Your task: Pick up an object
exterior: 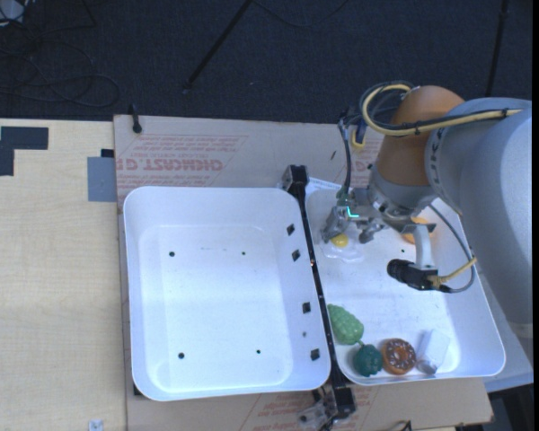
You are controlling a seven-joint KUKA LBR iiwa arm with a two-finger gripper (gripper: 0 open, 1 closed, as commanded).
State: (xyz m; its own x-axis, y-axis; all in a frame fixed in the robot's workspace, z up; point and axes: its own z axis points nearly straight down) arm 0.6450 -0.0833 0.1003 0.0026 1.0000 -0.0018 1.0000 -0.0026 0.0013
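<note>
White plastic all around: the left bin sits beside the right bin, our landmark. At that right bin's far left corner the jaws are down around a small yellow piece, though whether they pinch it I cannot tell. Along its near edge lie a light green lump, a dark teal ball, a brown doughnut and a white block.

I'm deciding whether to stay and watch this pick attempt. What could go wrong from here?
The pincer sits low over a small yellow object close to the black divider, so it could knock the divider or nudge the object away. The object looks small, so the grasp may slip or miss.
</note>
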